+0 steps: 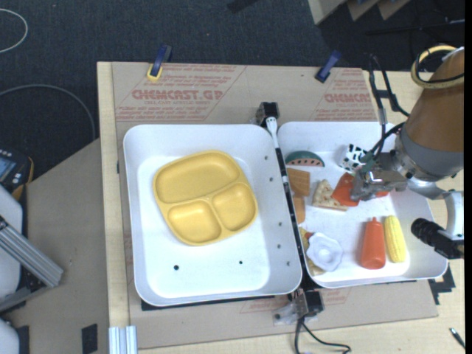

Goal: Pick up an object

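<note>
Two white bins (147, 198) on brown cardboard (221, 94).

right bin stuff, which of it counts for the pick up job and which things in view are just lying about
Belongs to the job:
gripper, low in the right bin
red wedge beside it
ketchup bottle
corn cob
watermelon slice
toast pieces

Just lying about:
yellow divided plate in the left bin
blue clamps on the board

Two white bins (140, 198), one yellow divided plate (204, 196)
</note>
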Controlling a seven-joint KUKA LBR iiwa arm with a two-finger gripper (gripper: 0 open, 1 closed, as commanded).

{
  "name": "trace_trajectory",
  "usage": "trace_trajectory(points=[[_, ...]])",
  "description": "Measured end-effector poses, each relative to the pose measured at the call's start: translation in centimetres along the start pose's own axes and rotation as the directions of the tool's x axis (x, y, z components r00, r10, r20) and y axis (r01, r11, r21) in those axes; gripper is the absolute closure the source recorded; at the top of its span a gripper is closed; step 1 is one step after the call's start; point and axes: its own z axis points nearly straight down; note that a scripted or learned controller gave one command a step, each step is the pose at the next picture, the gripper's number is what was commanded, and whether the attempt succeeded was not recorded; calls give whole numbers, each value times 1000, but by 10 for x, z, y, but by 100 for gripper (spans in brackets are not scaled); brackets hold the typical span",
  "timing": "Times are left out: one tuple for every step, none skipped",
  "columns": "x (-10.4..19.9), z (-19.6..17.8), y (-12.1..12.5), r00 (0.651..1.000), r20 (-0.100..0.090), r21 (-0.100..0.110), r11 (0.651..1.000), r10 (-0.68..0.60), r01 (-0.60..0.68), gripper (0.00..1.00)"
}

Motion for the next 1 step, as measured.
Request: trace_trajectory(points=[[54, 8, -3, 1000, -4, 6, 1000, -3, 3, 100]])
